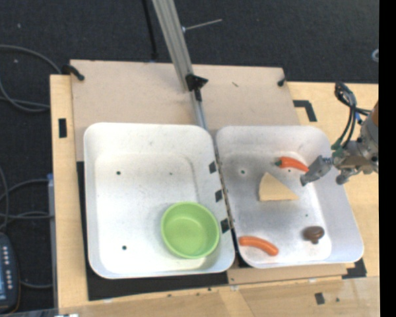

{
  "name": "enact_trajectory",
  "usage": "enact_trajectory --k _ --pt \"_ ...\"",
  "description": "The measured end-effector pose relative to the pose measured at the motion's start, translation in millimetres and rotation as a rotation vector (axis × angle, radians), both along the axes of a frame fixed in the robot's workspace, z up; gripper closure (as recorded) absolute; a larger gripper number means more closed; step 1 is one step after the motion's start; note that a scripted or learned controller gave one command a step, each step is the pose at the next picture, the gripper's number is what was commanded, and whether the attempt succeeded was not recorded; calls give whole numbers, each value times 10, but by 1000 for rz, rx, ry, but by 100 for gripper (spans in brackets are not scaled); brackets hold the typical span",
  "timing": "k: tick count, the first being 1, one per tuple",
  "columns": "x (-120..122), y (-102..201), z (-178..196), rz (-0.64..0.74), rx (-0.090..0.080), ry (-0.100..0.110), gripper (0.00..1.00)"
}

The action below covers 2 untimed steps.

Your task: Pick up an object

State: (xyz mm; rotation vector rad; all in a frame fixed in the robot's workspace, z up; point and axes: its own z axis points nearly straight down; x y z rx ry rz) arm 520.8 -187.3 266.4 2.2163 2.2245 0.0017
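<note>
The right bin holds several small items. An orange carrot-like piece lies at its upper right, and a pale yellow wedge sits just below and left of it. An orange sausage shape lies near the front wall. A small brown lump rests at the front right. My gripper hovers over the bin's right rim, open, its fingers spread with nothing between them. Its left finger ends just right of the carrot-like piece.
The left bin holds a green bowl in its front right corner. A slanted metal pole rises behind the bins. Cables hang along the arm at the right.
</note>
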Motion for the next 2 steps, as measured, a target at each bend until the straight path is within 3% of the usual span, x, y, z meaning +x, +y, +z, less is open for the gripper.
enact_trajectory --k 1,2 --pt "0 0 1 -1 0 -1 0" --pt "23 17 -622 -4 0 7 0"
